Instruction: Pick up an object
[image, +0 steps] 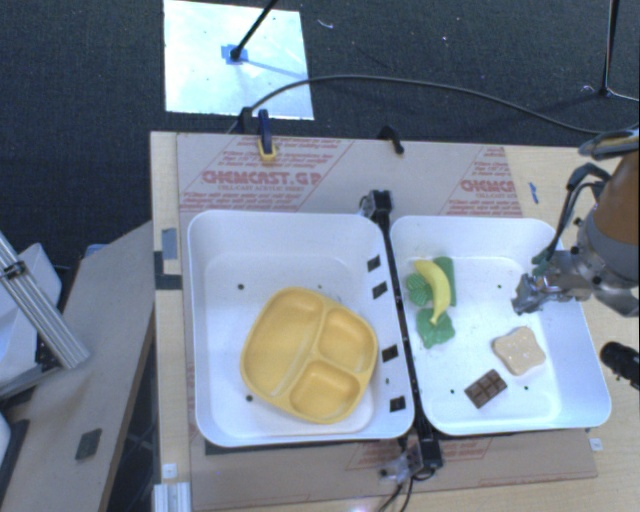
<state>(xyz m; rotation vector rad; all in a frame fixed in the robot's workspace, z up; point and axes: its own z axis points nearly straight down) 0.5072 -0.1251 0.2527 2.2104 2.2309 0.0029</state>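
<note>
The right bin (560, 410) holds a yellow banana (434, 285) lying on a green leafy piece (432, 318), a tan slice of toast (519, 350) and a small brown chocolate bar (486, 388). My gripper (527, 296) hangs at the bin's right side, just above and behind the toast, on the grey arm with its orange band (620, 195). Nothing shows between its fingertips. The toast sits a short way in front of the gripper, apart from it.
The left bin (215, 250) carries a yellow divided plate (308, 353). A black divider with clips (392, 330) runs between the bins. Cardboard sheeting (300, 175) lies under both, with a yellow-and-blue clamp (265, 135) at the back.
</note>
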